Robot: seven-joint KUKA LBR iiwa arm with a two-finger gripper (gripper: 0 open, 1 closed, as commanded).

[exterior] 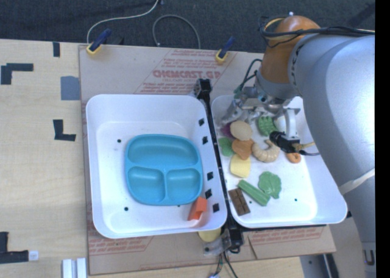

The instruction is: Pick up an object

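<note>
Inspecting the right bin [326, 210], we find the gripper [259, 112] low over its far end, above a heap of toy food. How it is set, and whether it holds anything, we cannot tell. The nearest candidate, a tan potato-like piece [241, 130], lies just beside it, touching an orange piece [242, 148] and a yellow block [240, 166]. We judge these to be light, rigid and smooth, best taken across the narrow width. Crowding is the hazard: a shrimp-like piece [265, 153] and green leaf [269, 184] lie close. The left bin [100, 118] holds a blue divided plate [163, 169] and an orange object [197, 209].
</note>
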